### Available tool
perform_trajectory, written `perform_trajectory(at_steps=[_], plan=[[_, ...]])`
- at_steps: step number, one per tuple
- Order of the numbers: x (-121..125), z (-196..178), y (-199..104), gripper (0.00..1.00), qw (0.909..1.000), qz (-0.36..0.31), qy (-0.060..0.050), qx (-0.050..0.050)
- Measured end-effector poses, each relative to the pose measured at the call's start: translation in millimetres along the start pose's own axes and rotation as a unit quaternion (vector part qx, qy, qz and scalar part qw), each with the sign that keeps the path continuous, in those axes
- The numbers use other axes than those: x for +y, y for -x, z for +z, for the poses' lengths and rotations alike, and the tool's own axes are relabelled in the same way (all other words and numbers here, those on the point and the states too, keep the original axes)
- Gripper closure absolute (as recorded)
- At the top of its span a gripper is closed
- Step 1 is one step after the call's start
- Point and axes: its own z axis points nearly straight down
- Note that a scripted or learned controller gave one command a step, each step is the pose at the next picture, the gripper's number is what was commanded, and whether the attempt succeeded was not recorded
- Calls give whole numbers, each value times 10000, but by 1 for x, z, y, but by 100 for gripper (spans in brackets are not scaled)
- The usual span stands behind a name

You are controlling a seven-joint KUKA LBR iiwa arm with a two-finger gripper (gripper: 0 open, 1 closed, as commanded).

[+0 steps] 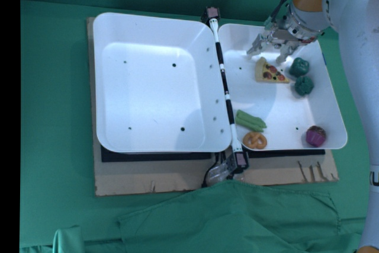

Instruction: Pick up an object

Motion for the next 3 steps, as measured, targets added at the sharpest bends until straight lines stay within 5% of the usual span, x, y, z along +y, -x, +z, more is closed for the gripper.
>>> perform_trajectory(at_steps=[1, 3], plan=[[3, -16, 2, 100, 10000, 11, 69, -24], [14, -147, 14, 100, 10000, -4, 35, -2]])
